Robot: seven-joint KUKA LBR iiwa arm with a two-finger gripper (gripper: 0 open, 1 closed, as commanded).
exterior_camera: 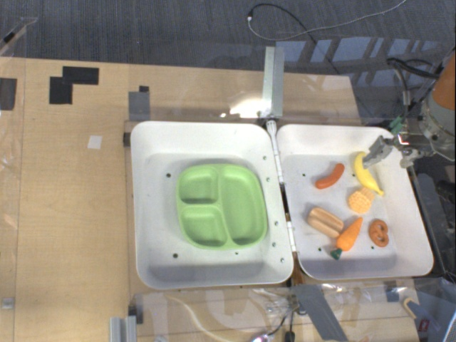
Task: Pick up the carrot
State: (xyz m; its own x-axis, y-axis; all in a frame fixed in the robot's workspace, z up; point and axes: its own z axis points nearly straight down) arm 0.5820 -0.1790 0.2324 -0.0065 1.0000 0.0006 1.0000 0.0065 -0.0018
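Note:
The carrot (348, 236) is orange with a small green stem end. It lies tilted in the right bin (406, 262) near the front, its stem pointing toward the front left. My gripper (382, 150) hovers at the back right of that bin, just above the top of a yellow banana (368, 174). It is well behind the carrot and apart from it. Nothing can be seen held in it.
Around the carrot lie a tan bread roll (325, 221) to its left, a brown pretzel (379, 232) to its right and a round orange piece (360, 201) behind it. A red sausage (329, 177) lies farther back. A green divided plate (221, 205) sits in the left bin (153, 262).

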